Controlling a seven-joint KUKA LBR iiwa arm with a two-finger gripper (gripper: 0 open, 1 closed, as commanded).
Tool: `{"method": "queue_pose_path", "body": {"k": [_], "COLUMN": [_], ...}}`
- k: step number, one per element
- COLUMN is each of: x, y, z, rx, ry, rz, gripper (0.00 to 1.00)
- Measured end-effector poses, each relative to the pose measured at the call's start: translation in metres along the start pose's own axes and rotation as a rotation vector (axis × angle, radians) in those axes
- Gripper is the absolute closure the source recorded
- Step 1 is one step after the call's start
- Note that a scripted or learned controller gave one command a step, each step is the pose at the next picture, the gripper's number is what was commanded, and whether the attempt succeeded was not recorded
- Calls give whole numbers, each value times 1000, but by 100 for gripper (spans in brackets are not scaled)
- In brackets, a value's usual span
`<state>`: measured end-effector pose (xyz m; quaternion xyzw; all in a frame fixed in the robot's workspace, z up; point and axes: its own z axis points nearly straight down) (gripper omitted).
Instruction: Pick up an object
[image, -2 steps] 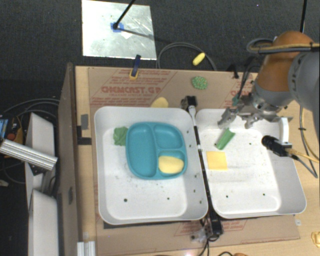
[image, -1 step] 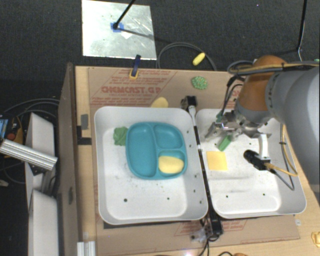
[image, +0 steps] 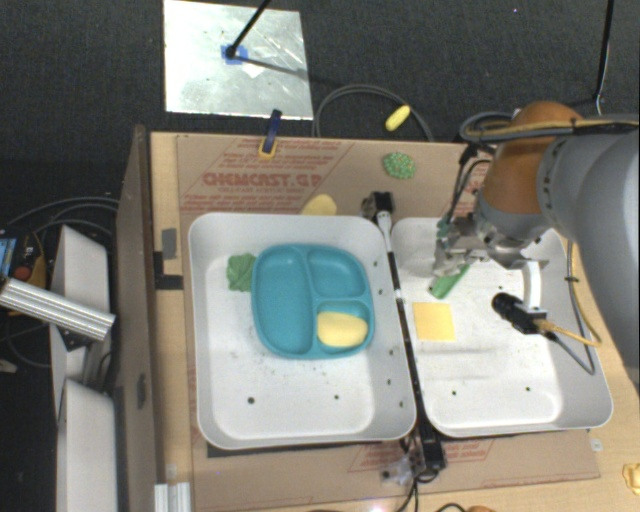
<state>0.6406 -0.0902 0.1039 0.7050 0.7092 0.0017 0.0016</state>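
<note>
My gripper (image: 452, 262) is low over the back left part of the right bin (image: 520, 400). A slim green stick-like object (image: 443, 284) lies at a slant right under the gripper, its upper end up against the gripper tip. A flat yellow square (image: 434, 321) lies just in front of it on the bin floor. In the left bin (image: 300, 410) sits a blue divided plate (image: 290, 300) with a yellow lump (image: 341, 328) in its front right compartment. A green leafy piece (image: 240, 271) rests against the plate's left edge.
On the brown board behind the bins lie a green round object (image: 400, 165), a yellow piece (image: 320, 206) and a small yellow object (image: 398, 118). A black strip (image: 398, 300) divides the bins. The grey arm (image: 590, 210) covers the right bin's back right.
</note>
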Motion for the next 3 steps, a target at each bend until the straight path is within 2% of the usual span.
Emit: {"method": "queue_pose_path", "body": {"k": [1, 2, 3], "x": [0, -21, -19], "y": [0, -15, -13], "z": [0, 20, 8], "rx": [1, 5, 0], "ry": [0, -1, 0], "rz": [0, 6, 4], "gripper": [0, 0, 100]}}
